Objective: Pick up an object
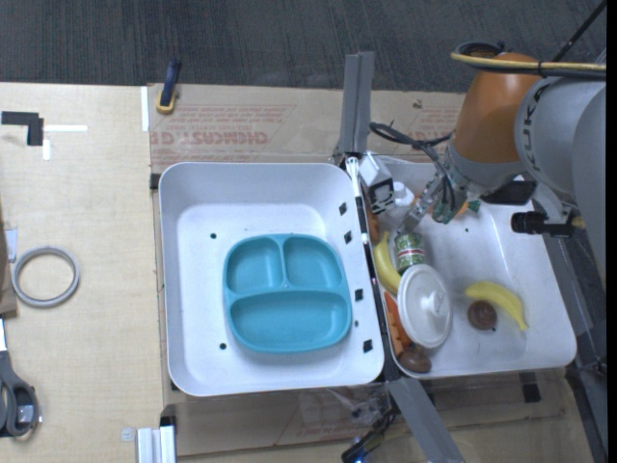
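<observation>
My gripper [439, 204] hangs low over the far left part of the right bin [540, 350], under the arm's orange band. Just in front of it and to its left a small can [410, 252] with a green and red label stands upright. A white and black object [382, 193] lies left of the gripper, by the bin's far left corner. One yellow banana [386, 264] lies along the left wall. A white round bowl [424, 304] sits near the front, with a second banana [501, 302] and a brown round fruit [481, 315] to its right.
The left bin [183, 287] holds a blue divided plate [286, 292]. An orange carrot [394, 328] and a dark brown item [415, 359] lie at the right bin's front left corner. A grey tape roll [42, 276] and scissors [17, 405] lie on the bench at the left.
</observation>
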